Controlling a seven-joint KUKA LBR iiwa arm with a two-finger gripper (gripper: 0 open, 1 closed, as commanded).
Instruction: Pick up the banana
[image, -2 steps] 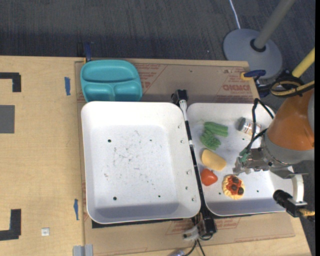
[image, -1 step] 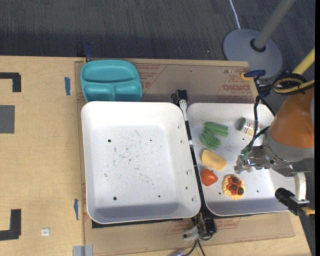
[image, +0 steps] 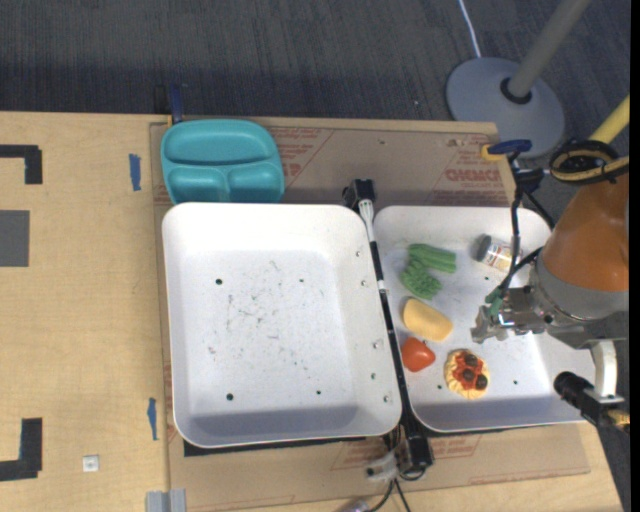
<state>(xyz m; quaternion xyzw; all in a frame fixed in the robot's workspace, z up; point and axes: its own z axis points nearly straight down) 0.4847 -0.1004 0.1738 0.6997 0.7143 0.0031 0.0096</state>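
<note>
Banana (image: 427, 320): yellow, lies in right bin (image: 520, 405), near its left wall, betw. green veg (image: 428, 268) above and red piece (image: 417, 354) just below. Small pizza toy (image: 467, 372) to its lower right. Gripper (image: 490, 325) hovers just right of banana, apart from it; jaws' state can't be told. Left bin (image: 195, 260) alongside. Teal tray (image: 222, 160) on table (image: 80, 300) behind.
</note>
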